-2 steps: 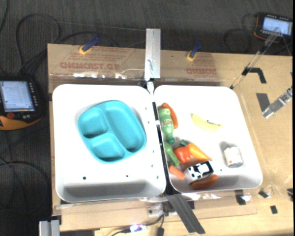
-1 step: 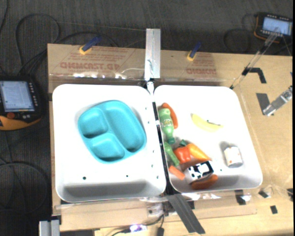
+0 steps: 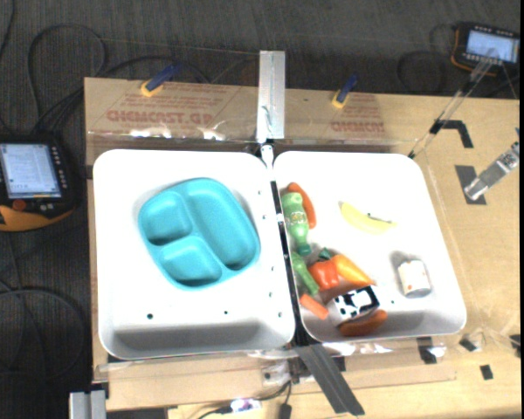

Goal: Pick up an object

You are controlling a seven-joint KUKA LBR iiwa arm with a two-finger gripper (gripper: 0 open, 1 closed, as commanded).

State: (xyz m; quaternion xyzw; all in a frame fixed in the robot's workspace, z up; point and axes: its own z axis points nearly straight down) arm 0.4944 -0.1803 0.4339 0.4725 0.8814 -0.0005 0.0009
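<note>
At the right edge of the camera view, what appears to be the tip of the end effector (image 3: 507,159) is a small, narrow, blocky piece, pale grey to silver with a metallic sheen, its upper face brighter and its underside darker; it is too small and blurred to make out screws, cables or markings

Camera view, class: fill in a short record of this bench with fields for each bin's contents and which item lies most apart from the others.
left bin: one turquoise divided tray
right bin: a yellow banana, a small white container, a heap of toy items
heap location: against the divider, includes a green bottle and an orange carrot-like toy
most apart item: the banana, with bare bin floor around it
</note>
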